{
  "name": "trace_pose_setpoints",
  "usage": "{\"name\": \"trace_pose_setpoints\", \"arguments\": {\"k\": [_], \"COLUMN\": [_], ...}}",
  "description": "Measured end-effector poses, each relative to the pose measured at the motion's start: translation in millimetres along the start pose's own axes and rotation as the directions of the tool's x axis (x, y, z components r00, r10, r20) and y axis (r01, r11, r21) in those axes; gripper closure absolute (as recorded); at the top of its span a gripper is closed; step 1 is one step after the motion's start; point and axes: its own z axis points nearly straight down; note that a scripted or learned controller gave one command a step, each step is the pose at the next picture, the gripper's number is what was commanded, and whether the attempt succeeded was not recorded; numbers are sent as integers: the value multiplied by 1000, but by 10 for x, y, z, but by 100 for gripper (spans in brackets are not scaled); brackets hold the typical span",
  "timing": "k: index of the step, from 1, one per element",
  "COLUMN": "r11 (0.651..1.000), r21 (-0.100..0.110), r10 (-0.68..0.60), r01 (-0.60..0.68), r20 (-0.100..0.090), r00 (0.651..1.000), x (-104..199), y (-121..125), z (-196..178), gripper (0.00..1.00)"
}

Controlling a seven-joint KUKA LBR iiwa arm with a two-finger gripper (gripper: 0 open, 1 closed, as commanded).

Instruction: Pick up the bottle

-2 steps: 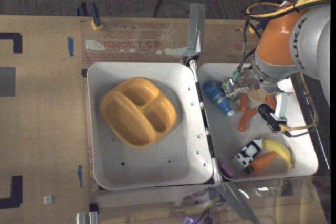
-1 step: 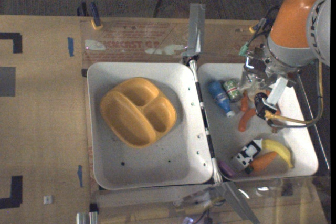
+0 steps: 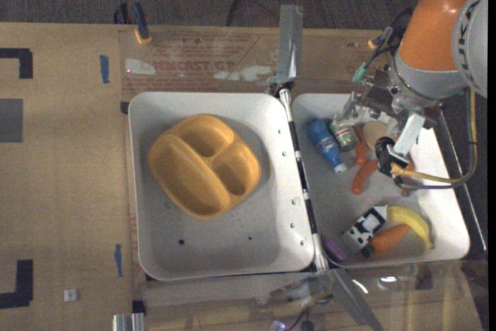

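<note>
Clutter sits at the near end of the right bin [image 3: 443,194]: a small purple thing [image 3: 335,248] by the corner, a black-and-white patterned toy [image 3: 364,229], a carrot [image 3: 390,236] touching it, and a banana [image 3: 412,222] just beyond. Farther in lies the bottle [image 3: 325,143], on its side close to the bin's wall on the view's left. It has a blue body with a paler band, and what looks like a pale cap at its nearer end. Its long axis slants from far-left to near-right in the view. A long orange vegetable [image 3: 362,170] lies near the cap end, and a small green-topped container [image 3: 346,136] sits just beside the bottle's far half. The gripper [image 3: 363,114] hangs past that container, so the bottle lies to the view's left of it and slightly nearer. Whether the jaws stand wide or narrow I cannot tell, and nothing visibly sits between them. A grasp would likely need to close across the slanted body, with the container crowding one side. In the left bin [image 3: 232,248] rests a yellow divided plate [image 3: 204,164].
</note>
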Motion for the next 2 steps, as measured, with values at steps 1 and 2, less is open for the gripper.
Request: {"name": "trace_pose_setpoints", "arguments": {"k": [1, 2], "r11": [1000, 1000], "r21": [2, 1], "r10": [27, 27], "r01": [-27, -27], "r20": [0, -1], "r00": [1000, 1000], "x": [-325, -323], "y": [90, 92], "z": [1174, 1170], "gripper": [0, 0]}}
